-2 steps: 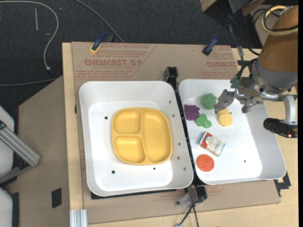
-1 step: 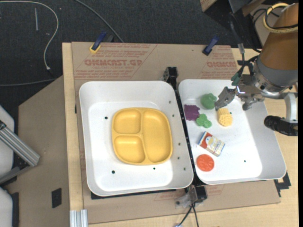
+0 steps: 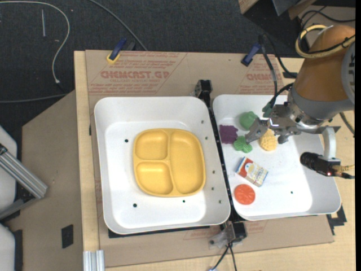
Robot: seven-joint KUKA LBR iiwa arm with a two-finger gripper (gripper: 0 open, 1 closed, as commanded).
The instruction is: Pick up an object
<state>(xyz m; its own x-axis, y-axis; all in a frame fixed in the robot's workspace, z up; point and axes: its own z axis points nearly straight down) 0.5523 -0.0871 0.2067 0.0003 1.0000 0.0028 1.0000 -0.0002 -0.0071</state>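
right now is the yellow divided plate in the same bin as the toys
No, the yellow divided plate lies alone in the left bin, while the toys sit in the right bin.

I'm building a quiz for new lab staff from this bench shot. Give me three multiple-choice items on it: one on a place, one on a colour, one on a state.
1. Where does the yellow divided plate lie?
A. in the left bin
B. in the right bin
C. on the cardboard

2. What colour is the round disc near the right bin's front edge?
A. blue
B. red-orange
C. white

3. Where is the gripper?
A. over the left bin
B. raised off the bench
C. low in the right bin among the toys

Key: 1 A, the plate sits mid left bin. 2 B, the disc is red-orange. 3 C, the gripper is down beside the yellow knobbly toy and green pieces.
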